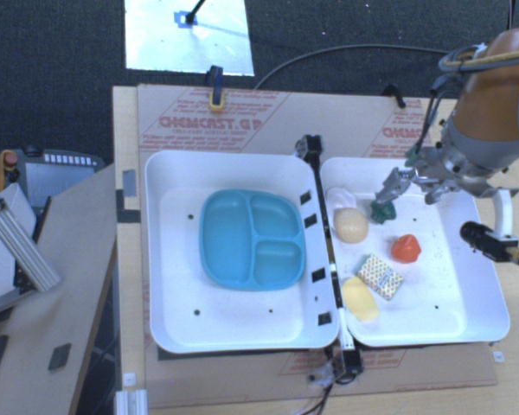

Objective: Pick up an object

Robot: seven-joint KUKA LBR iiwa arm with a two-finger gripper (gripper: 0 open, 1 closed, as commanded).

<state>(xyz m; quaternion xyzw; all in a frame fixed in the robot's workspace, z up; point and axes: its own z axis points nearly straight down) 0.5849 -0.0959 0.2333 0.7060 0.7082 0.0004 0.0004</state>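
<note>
Claw (384, 204) hangs low over right bin (476, 305), can't tell its state. Nearest pick: egg (351, 226), just beside claw toward the divider, roundish, no clear long axis. Tomato (406, 248) near, on egg's far side from the divider; patterned block (381, 276) and lemon (360, 298) nearer the bin's front.

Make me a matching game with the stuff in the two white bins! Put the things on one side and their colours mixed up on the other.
Things:
1. divided plate
2. round egg-like ball
3. small toy by the right bin's middle
4. lump at the right bin's front left

Colours:
A. yellow
B. orange-red
C. blue
D. cream

Pairs: 1-C, 2-D, 3-B, 4-A
</note>
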